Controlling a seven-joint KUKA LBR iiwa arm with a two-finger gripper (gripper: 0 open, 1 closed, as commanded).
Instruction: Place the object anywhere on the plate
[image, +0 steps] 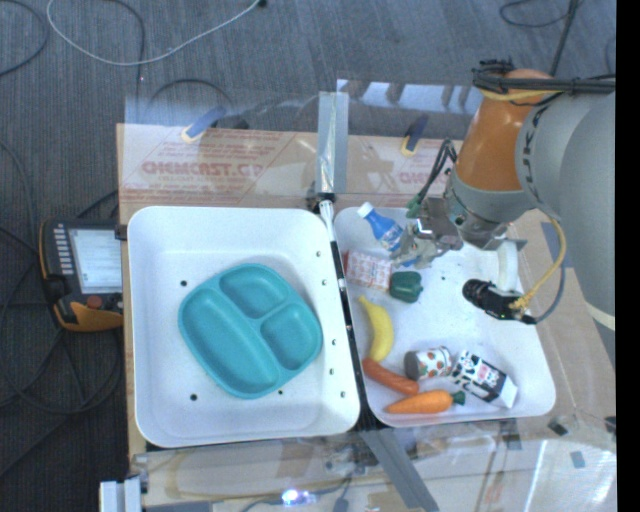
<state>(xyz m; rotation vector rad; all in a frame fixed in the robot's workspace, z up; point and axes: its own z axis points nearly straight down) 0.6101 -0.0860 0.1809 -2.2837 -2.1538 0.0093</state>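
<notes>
Gripper (432, 238) hangs low in the right bin (530, 385), and I cannot tell its state. Just beside it, at seven o'clock, sits the green pepper (405, 286). At nine o'clock, well apart, waits the teal plate (250, 328).

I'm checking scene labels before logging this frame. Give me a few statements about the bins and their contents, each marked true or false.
1. The teal three-compartment plate lies in the left white bin. True.
2. A yellow banana sits on the plate. False: the yellow banana lies in the right white bin.
3. Two orange carrots lie near the right bin's front edge. True.
4. The green pepper lies in the left bin. False: it is in the right bin, just below the hand.
5. The plate's compartments hold a carrot. False: nothing lies in them.
</notes>
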